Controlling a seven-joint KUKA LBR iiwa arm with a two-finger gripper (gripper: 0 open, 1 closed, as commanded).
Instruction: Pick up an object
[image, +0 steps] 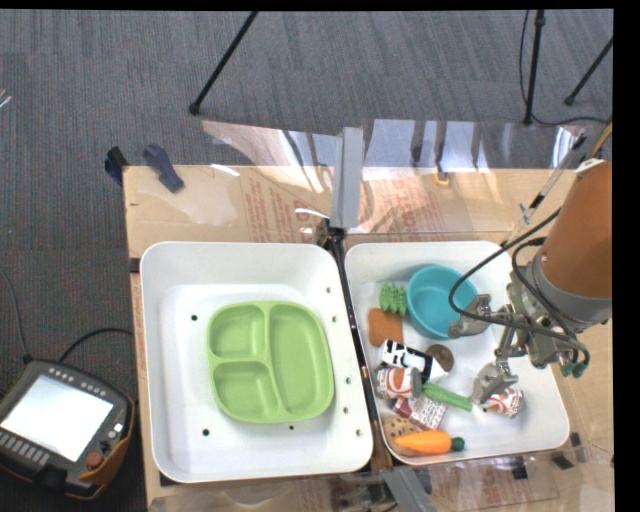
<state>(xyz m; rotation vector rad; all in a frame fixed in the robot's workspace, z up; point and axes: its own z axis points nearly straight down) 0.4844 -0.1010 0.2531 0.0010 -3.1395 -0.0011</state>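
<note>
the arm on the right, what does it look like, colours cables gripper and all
The arm shows a broad orange band above a grey wrist ring. Black cables loop out from the wrist, and a thinner line runs up past the band. The gripper is bare grey metal linkage with slim fingers.

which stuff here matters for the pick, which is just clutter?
Job: tool; right bin toys: teal bowl, carrot, red-white can.
Lying about: green divided plate, left bin, pendant.

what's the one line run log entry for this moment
arm: over right bin | gripper: low beside crumpled red-white wrapper | grasp: not confirmed | left bin: green tray
</note>
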